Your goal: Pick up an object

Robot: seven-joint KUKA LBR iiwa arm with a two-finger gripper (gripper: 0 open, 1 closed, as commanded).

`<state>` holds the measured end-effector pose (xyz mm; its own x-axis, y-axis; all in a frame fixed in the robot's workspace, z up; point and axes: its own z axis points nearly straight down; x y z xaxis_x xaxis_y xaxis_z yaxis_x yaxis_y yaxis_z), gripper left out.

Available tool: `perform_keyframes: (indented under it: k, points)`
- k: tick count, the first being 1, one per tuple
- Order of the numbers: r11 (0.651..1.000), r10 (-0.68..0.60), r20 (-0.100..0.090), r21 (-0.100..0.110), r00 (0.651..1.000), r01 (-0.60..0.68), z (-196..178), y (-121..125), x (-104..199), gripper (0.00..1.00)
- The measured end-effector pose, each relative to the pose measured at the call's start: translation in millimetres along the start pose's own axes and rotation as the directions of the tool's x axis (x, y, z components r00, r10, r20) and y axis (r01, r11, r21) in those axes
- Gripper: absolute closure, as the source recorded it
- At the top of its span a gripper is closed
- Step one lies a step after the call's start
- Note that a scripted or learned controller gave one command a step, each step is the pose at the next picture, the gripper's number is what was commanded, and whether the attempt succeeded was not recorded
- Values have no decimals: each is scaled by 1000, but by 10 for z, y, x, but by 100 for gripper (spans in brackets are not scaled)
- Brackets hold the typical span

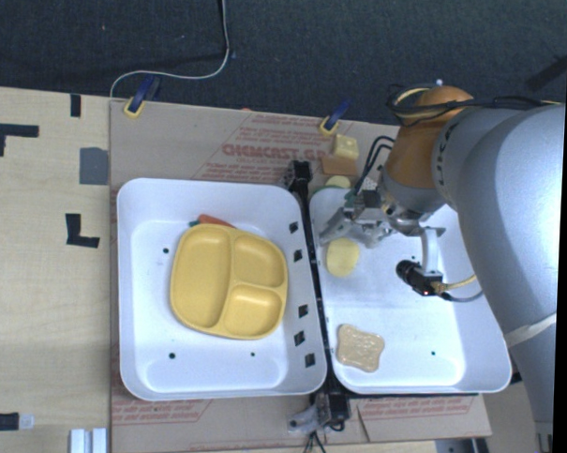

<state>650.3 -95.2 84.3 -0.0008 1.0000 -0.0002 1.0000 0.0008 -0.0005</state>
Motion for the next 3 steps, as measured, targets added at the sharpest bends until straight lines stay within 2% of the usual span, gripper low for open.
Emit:
perform_keyframes:
  k: [1, 3]
  points:
    - [1000, 0, 1, 0, 1000, 0, -3, -84, -47, 0]
    - [1000, 0, 0, 0, 1000, 0, -2, -25, -47, 0]
